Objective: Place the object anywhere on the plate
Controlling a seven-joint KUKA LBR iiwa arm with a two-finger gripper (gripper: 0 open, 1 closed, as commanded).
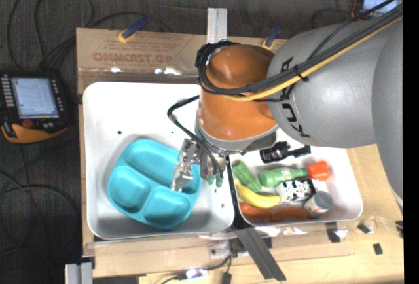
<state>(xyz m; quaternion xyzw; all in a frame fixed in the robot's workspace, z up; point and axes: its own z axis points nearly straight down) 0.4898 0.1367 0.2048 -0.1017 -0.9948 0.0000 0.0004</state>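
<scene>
Two white bins (98,224) sit side by side; the gripper (186,171) hovers over the blue plate's (147,188) right edge. Nothing visible between its parted fingers — the objects (275,188) lie in the right bin, so this release likely places nothing.

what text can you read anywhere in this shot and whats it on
"KU", the start of a brand name whose remaining letters are hidden, in dark letters on the grey arm.
Red print on the cardboard behind the bins: too blurred to read.
Screen of the handheld pendant at left: too small to read.
Label on the green bottle in the right bin: unreadable.
</scene>
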